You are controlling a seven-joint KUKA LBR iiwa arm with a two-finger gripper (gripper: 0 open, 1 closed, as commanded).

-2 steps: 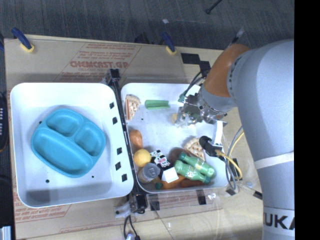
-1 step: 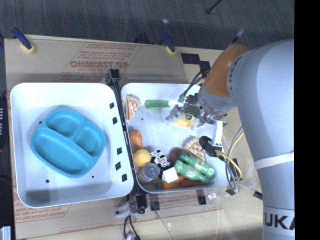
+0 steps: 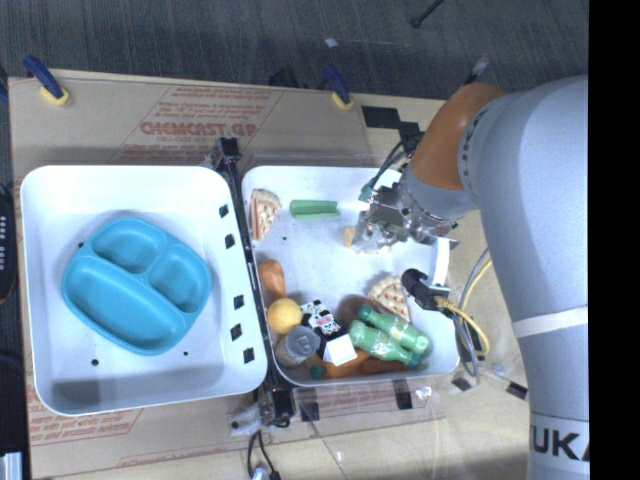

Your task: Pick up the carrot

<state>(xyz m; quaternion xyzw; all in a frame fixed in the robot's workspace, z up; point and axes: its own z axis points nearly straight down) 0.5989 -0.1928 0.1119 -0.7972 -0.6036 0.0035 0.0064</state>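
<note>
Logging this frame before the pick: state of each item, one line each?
end effector: low over the right bin's upper half
carrot: lying at the bin's near edge, partly covered
green bottle: lying on its side
blue tray: flat in the left bin
waffle: leaning against the left wall
</note>
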